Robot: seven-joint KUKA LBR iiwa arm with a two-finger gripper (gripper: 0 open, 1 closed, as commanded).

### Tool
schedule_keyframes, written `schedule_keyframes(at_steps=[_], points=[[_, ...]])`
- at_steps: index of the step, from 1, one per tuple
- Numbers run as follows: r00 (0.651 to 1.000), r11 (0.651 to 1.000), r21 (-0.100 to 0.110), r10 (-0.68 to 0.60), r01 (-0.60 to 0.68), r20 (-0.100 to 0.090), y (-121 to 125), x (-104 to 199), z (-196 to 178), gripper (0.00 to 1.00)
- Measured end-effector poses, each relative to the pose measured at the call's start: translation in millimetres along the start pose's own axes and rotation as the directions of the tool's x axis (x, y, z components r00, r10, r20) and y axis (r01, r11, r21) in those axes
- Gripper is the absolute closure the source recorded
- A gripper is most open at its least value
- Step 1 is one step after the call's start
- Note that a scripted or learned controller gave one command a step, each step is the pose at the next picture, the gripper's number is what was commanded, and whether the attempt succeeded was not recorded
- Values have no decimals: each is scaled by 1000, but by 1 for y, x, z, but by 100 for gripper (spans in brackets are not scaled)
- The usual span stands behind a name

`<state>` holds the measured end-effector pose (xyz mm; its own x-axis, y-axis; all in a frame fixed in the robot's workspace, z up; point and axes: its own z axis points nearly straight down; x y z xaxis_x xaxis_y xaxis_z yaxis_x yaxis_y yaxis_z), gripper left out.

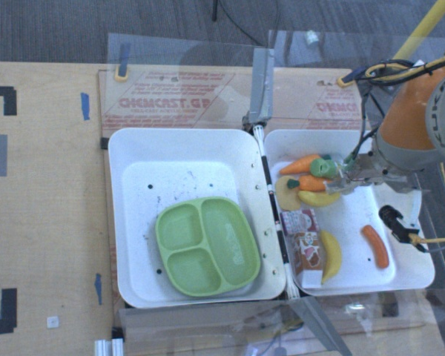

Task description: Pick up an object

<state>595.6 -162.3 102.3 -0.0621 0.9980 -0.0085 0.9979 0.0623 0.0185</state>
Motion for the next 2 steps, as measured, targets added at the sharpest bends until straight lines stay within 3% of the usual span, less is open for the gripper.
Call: schedule_keyframes(at_steps=[1,2], points=[[1000,1000,6,0,0,-1,-2,0,3,0],[985,985,11,-174,174,-9,-8,-24,15,0]])
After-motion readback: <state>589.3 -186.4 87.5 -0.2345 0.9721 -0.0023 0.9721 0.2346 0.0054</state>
